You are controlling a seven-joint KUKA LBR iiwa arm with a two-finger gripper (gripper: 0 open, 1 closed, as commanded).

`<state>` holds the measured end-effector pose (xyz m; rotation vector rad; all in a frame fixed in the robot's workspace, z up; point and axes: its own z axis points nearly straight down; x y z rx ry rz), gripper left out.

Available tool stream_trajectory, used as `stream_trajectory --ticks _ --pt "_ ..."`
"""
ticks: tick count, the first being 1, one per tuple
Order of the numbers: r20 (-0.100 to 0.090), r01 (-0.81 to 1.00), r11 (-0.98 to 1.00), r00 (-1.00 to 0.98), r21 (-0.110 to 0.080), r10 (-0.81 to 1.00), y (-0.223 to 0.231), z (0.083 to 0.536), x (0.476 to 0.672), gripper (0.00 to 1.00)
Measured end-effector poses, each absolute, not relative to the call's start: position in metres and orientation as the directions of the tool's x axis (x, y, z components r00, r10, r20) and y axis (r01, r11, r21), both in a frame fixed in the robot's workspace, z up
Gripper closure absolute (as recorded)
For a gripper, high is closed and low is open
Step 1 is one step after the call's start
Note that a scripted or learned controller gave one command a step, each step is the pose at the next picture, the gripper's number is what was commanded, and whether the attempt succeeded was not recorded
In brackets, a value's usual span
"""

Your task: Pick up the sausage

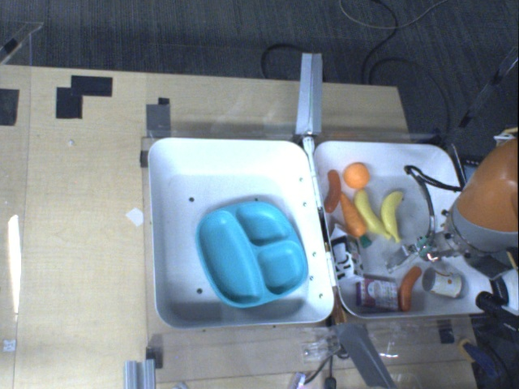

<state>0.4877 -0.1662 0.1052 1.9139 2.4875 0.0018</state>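
Sausage [332, 190] is lying in right bin [430, 154], up against the divider w/ left bin [174, 217], just left of the carrot [352, 215] and below-left of the orange [356, 175]. Nothing is touching it. Arm [489, 197] is sitting at the bin's right side; gripper [418, 250] is hanging low near the bananas [381, 215], well apart from the sausage, finger state can't tell, too blurry. Another reddish piece [409, 286] is lying by a bottle [375, 292]. Judging progress: pick not started, approach + grasp + lift all remaining.
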Motion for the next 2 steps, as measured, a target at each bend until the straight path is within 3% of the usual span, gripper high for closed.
stream_trajectory --ticks 1,2 --pt "-0.008 0.875 0.484 -0.484 0.010 0.875 -0.206 0.090 0.491 0.00" --pt "-0.006 0.824 0.567 -0.567 0.005 0.824 -0.205 0.152 0.513 0.00"
